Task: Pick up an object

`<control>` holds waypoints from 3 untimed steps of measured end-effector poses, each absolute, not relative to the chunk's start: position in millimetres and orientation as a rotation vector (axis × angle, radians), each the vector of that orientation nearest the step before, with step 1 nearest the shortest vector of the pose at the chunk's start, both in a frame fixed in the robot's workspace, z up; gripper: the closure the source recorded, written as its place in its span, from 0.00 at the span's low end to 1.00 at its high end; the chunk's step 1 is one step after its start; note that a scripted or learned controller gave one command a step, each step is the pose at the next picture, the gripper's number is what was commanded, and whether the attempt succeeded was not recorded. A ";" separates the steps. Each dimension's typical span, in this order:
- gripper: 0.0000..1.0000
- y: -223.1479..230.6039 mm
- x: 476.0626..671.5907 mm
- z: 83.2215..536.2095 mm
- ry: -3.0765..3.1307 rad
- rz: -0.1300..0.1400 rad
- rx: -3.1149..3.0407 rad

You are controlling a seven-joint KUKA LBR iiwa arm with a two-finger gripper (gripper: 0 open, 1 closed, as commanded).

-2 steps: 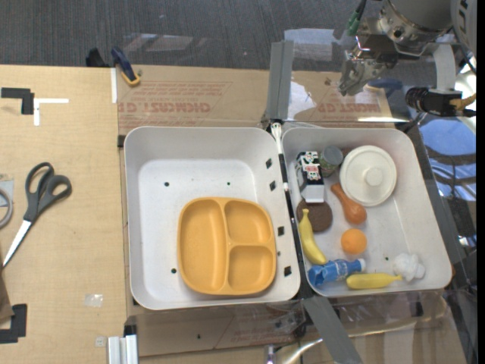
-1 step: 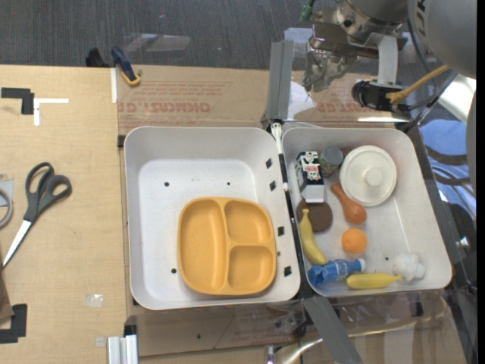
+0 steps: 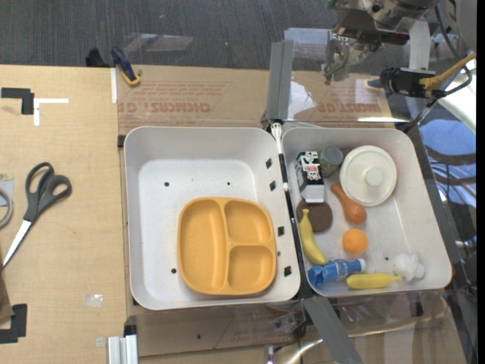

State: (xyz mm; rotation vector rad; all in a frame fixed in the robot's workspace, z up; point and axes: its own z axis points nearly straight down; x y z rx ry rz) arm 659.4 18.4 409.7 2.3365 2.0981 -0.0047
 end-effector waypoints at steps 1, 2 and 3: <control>1.00 52.8 659.0 361.7 1.764 -0.009 2.601; 1.00 33.7 650.3 240.6 1.654 -0.008 2.672; 1.00 17.1 658.9 296.3 1.452 -0.005 2.786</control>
